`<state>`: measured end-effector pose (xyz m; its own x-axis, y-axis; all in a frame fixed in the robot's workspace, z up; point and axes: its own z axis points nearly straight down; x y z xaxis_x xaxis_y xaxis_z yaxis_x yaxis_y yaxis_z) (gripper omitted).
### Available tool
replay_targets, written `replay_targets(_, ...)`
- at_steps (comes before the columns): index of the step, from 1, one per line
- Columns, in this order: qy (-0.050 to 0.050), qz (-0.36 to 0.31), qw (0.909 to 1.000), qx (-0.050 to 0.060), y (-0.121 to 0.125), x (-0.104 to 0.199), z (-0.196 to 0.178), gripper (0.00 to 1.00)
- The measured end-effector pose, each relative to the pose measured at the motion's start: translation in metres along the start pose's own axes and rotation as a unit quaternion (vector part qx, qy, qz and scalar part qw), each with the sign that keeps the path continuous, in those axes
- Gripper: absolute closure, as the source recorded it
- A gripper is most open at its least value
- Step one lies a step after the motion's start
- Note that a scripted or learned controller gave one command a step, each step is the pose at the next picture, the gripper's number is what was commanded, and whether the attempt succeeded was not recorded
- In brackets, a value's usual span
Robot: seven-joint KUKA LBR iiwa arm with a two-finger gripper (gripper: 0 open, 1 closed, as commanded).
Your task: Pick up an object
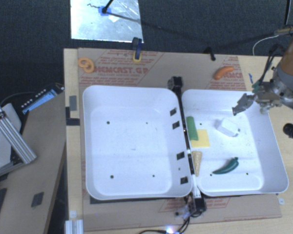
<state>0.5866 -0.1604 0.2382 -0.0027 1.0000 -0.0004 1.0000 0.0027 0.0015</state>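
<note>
pincer (243, 105) hangs over the upper right part of the right bin (273, 130), coming in from the arm (290, 77) at the right edge. can't tell its state from this slant, and nothing visibly gripped.

closest candidate: small white block (228, 128), just below-left of the pincer, lying on the bin floor, apart from everything else. looks light and rigid or slightly squashy, maybe foam or plastic; low contrast against the white bin. probably easy to take across its short sides, clear space all round.

further out, same bin: green chili pepper toy (226, 166) lower down, curved, likely smooth plastic and slippery; best pinched across the thick middle, not the tapering tail. yellow flat square (201, 138) near the divider, thin, sponge-like, lying flat so hard to get under; take it by an edge. green stick (190, 126) lies touching the yellow square's upper left, tight along the bin wall, awkward for finger clearance. ice cream cone toy (197, 162) below it, also hugging the wall, tapered, could slip out.

left bin (88, 130) beside it. on the surface (151, 65) behind the bins: orange sausage-shaped toy (223, 72), pretzel-like ring (86, 65), yellow clamp (136, 50).
</note>
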Motion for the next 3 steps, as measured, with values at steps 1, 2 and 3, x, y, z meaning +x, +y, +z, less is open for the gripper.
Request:
replay_targets(1, -0.001, -0.003, 1.0000, -0.008, -0.019, 0.043, -0.136, 0.00)
replay_targets(2, -0.001, -0.003, 1.0000, -0.003, -0.020, 0.041, -0.138, 1.00)
replay_targets(3, -0.001, 0.005, 1.0000, 0.001, -0.040, -0.052, -0.112, 1.00)
